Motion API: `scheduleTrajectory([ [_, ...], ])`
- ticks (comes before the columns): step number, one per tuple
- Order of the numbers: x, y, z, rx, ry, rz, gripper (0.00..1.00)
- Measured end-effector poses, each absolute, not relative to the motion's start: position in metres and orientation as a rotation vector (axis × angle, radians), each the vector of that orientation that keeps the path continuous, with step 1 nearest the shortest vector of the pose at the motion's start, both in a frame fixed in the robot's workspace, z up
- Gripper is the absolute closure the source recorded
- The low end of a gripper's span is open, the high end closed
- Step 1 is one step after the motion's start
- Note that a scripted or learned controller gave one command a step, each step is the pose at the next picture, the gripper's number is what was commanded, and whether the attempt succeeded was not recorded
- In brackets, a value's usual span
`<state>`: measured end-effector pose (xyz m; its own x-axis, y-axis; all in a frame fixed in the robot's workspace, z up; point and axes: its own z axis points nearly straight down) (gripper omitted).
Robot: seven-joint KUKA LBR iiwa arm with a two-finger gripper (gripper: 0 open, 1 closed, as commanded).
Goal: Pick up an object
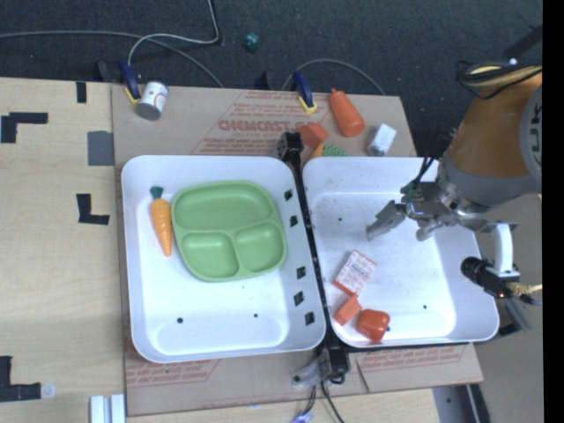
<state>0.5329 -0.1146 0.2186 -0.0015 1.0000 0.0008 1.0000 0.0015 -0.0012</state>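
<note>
My gripper [404,226] hangs over the middle of the right bin [441,263], open, its two grey fingers spread with nothing between them. Below and to its left a pink and white packet [354,271] lies flat on the bin floor. At the bin's front edge, an orange block [346,309] sits beside a red-orange lump [373,323]. The left bin [145,307] holds a green divided plate [231,230] and a toy carrot [160,221] to the plate's left.
Behind the bins on the cardboard lie an orange bottle shape [346,113], a small white cube [382,137], an orange piece [314,135] and a white cylinder [152,100]. A black divider [304,236] runs between the bins.
</note>
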Motion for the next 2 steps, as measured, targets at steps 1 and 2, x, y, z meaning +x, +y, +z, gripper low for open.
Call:
scheduleTrajectory([
  [1, 0.546, -0.097, 0.123, -2.218, -2.219, 0.003, 0.0],
  [2, 0.54, -0.101, 0.086, -2.221, -2.222, -0.001, 0.0],
])
